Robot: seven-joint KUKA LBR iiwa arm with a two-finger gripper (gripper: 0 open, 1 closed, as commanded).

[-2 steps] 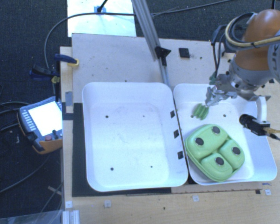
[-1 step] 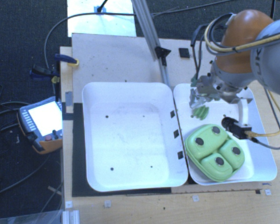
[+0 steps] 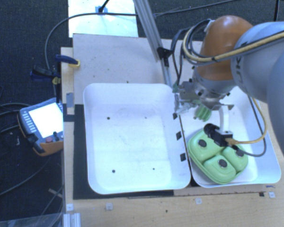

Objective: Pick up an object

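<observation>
My gripper (image 3: 183, 107) hangs over the left rim of the right bin (image 3: 267, 171), close to the divide between the two bins. A small ribbed green thing (image 3: 202, 112) shows right beside the gripper, just under the wrist; whether it is held or lies in the bin I cannot tell. A larger light-green lumpy toy (image 3: 217, 159) with dark spots lies in the right bin's front part, below the gripper.
The left bin (image 3: 99, 174) lies to the gripper's left, with a few small dark specks on its floor. A slanted metal pole (image 3: 149, 27) rises behind the bins. A teach pendant (image 3: 41, 124) sits off the bench at the far left.
</observation>
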